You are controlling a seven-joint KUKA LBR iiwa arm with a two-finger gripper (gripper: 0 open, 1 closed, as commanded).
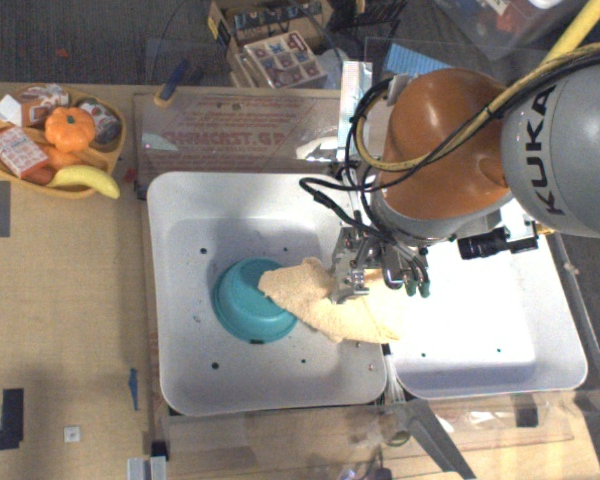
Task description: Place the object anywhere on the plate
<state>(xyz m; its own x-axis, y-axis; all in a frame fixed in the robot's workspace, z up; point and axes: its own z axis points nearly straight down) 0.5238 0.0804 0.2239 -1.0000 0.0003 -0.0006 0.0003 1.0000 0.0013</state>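
A teal plate (248,303) lies in the left white bin (180,268), a little left of its middle. A pale yellow cloth (330,308) lies with its left end over the plate's right rim; the rest trails right and down towards the wall between the bins. My gripper (352,276) hangs right at the cloth's upper edge, to the right of the plate, under the orange wrist band (440,138). The cloth rises towards the gripper there. The wrist hides the grip itself.
The right bin (500,338) lies beneath the arm. A wooden bowl of toy fruit with a banana and a small pumpkin (55,143) sits at the far left of the bench. Boxes and cables lie beyond the bins at the top.
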